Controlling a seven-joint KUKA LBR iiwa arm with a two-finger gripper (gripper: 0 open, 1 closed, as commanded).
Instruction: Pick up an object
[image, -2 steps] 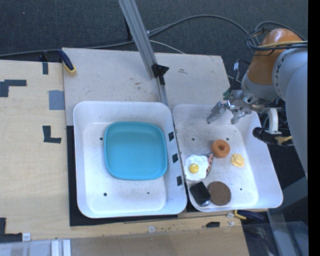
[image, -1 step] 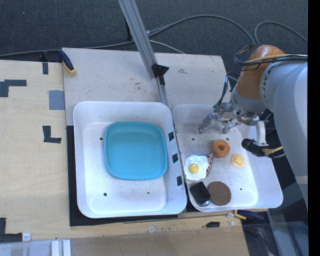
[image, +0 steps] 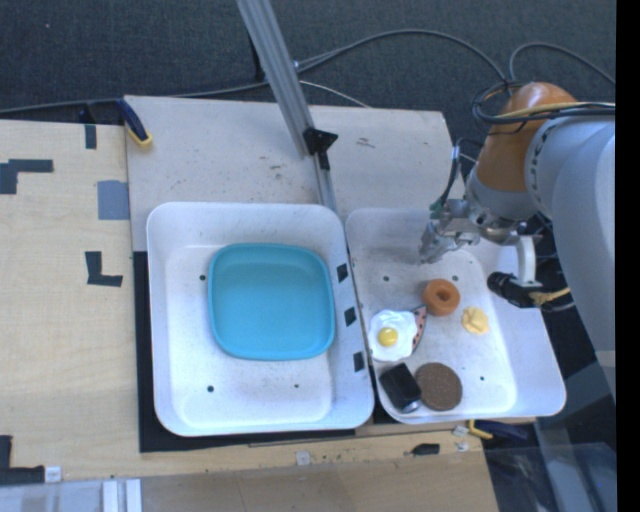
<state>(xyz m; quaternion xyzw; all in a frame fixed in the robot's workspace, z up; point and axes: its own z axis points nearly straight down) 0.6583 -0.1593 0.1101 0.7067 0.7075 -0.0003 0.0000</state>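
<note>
Camera view puts my hand (image: 437, 243) in the upper part of the right bin (image: 530, 390), hanging over bare white floor, and I cannot tell its state from this slant. Nothing is in its grip that I can see. The candidates lie lower in that bin: a small brown doughnut (image: 441, 296) just below the hand, a yellow toy piece (image: 475, 321) to its right, a fried egg (image: 393, 334) to its lower left, then a black block (image: 400, 385) touching a brown round cookie (image: 438, 386) near the bottom rim. The left bin (image: 180, 400) holds a teal square plate (image: 271, 301). I judge the doughnut the nearest target: I would shift down-frame, centre over its ring, and descend straight, clear of the egg beside it.
</note>
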